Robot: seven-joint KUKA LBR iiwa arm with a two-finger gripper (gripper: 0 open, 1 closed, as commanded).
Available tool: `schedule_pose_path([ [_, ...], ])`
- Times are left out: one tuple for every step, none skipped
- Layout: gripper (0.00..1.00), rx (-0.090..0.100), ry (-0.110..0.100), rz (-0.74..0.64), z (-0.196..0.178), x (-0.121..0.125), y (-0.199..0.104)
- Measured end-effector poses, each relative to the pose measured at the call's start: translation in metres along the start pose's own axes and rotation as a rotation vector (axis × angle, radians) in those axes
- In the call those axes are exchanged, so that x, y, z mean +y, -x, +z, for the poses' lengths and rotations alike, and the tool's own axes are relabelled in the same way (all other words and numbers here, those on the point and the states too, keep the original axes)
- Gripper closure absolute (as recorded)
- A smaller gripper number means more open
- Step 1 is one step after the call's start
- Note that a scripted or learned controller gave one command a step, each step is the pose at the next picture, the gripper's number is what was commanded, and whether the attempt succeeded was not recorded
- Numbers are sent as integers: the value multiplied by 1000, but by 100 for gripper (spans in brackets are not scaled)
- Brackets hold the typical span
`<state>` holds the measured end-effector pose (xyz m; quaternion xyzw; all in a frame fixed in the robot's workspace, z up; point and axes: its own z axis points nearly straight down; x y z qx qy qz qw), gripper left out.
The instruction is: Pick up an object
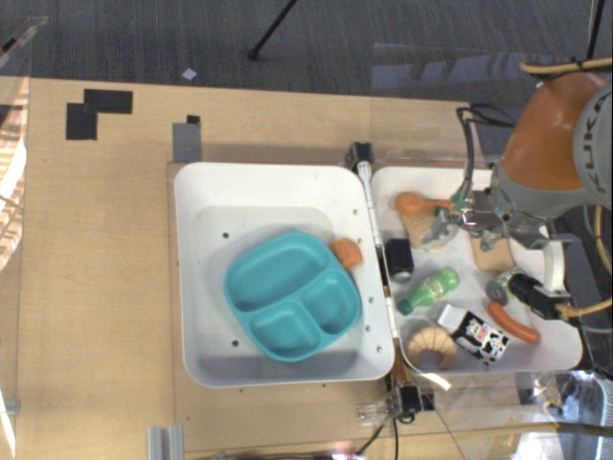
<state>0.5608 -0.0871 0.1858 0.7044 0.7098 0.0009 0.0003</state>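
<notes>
While the gripper (448, 226) hangs over the right bin (565, 353) — fingers spread, gripping nothing — the green bottle (429, 290) lies just below it, beside a croissant (433, 344).

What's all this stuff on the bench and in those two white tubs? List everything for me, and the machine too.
Left bin: 1, white, on the wooden bench.
Divided plate: 1, teal, three compartments, in the left bin.
Small orange lump: 1, orange, left bin, at the plate's upper right edge.
Right bin: 1, white, beside the left bin.
Bottle: 1, green, lying in the middle of the right bin.
Croissant: 1, tan, right bin, near corner.
Black-and-white box: 1, right of the croissant.
Hot dog: 1, red-orange, right bin, right side.
Black block: 1, right bin, left edge.
Carrot-like piece: 1, orange, right bin, far end.
Arm: 1, grey and orange, over the right bin.
Gripper: 1, metallic, low over the bin's far end.
</notes>
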Motion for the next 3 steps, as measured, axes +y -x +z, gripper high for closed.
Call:
schedule_pose_path([
  [0,-1,10,-37,97,-31,2],
  [100,0,18,-41,85,-27,0],
  [100,-1,9,125,-9,3,-17],
])
